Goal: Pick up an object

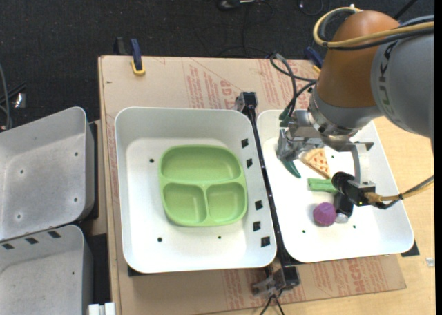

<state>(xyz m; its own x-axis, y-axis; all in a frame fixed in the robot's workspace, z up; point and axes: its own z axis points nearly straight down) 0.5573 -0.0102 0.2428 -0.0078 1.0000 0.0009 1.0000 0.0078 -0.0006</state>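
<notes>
In the right bin (387, 234) lie a few small objects. An orange pizza-slice toy (318, 162) sits near the middle, with a green stick-like piece (319, 184) just in front of it. A purple ball-like object (324, 214) rests nearer the front. A dark green piece (291, 166) lies at the left, right under my gripper (290, 149). The gripper hangs low over the back left part of this bin, beside the pizza slice. The grey arm with its orange band covers the bin's back.
The left bin (138, 237) holds a light green divided plate (203, 184). A black part with a yellow cable (349, 195) hangs beside the purple object. Grey trays (41, 168) stand off the bench at the left.
</notes>
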